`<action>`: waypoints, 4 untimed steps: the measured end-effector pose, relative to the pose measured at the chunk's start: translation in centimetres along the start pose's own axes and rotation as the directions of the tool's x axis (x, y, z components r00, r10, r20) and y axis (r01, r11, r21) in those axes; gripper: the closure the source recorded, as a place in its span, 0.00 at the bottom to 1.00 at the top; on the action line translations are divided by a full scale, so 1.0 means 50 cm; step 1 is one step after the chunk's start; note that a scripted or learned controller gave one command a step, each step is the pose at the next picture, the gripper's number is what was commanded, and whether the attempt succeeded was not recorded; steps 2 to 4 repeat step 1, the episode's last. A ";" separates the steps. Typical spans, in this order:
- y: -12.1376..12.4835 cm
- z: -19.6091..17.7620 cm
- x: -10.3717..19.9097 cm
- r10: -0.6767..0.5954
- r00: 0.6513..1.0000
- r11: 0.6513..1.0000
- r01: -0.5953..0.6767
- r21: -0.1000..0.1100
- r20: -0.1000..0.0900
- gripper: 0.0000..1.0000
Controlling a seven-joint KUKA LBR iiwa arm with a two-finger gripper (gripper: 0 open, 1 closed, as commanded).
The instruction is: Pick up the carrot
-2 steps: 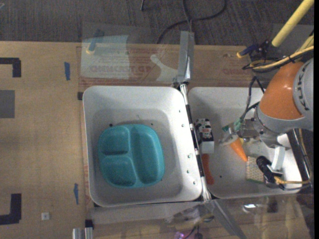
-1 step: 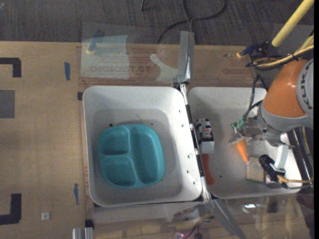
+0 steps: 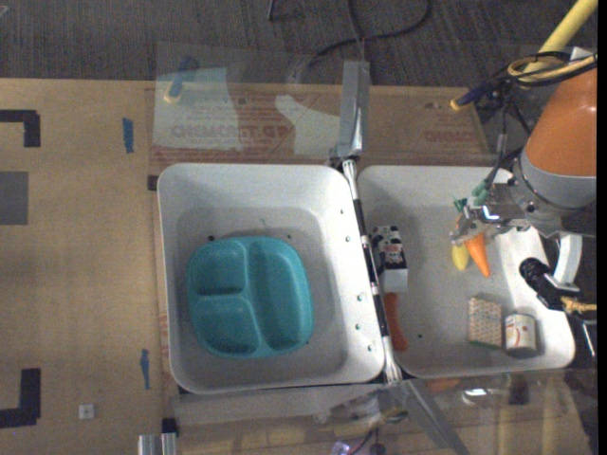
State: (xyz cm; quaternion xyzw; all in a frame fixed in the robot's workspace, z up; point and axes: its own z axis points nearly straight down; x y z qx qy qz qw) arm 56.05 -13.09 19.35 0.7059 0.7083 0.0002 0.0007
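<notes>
The carrot (image 3: 481,255) lay in the right bin (image 3: 432,339) toward its two o'clock corner, touching a yellow piece (image 3: 461,257) at its nine o'clock. It looked light, stiff and smooth-skinned, best taken across its thick middle. The gripper (image 3: 477,218) hung just above; whether its jaws stood wide or narrow, I could not tell.

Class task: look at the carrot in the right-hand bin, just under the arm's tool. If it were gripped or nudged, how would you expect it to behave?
The carrot looks like a smooth, tapered toy, so it is probably stiff and light. Its cone shape may let it slip from the tool or roll in a curve on the bin floor. It lies beside a yellow piece, which a nudge could shift.
</notes>
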 end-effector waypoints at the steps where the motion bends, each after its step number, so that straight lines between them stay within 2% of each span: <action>1: -0.008 0.018 0.104 -0.091 0.996 0.996 0.091 0.003 -0.002 1.00; 4: -0.008 0.018 0.104 -0.091 0.996 0.996 0.091 0.003 -0.002 1.00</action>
